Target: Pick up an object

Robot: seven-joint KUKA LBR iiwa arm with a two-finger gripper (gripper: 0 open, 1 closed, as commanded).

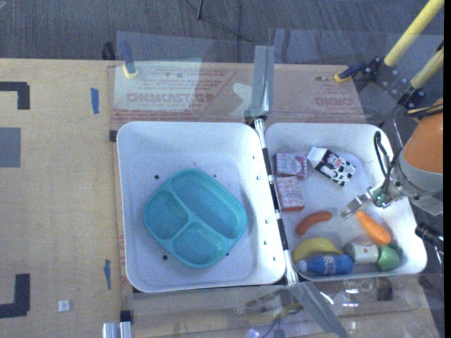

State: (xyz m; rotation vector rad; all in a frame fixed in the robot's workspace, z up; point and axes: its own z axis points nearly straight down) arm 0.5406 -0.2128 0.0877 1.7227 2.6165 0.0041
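Observation:
My gripper (361,204) hangs over the right side of the right bin (366,134), under the arm's orange band (426,146). It sits just above and left of an orange carrot (373,229), and I see nothing held in it. To its left lies a red-orange sausage shape (312,222). Along the bin's front lie a yellow banana (316,246), a blue bottle (328,264), a small tan can (361,252) and a green fruit (388,258). Two pink boxes (291,165) (289,192) and a black-and-white carton (332,166) lie toward the back.
The left bin (134,146) holds a teal divided plate (196,217). A metal divider (271,210) runs between the bins. Cables and yellow bars (416,27) stand at the back right. Bare wooden bench (49,210) stretches to the left.

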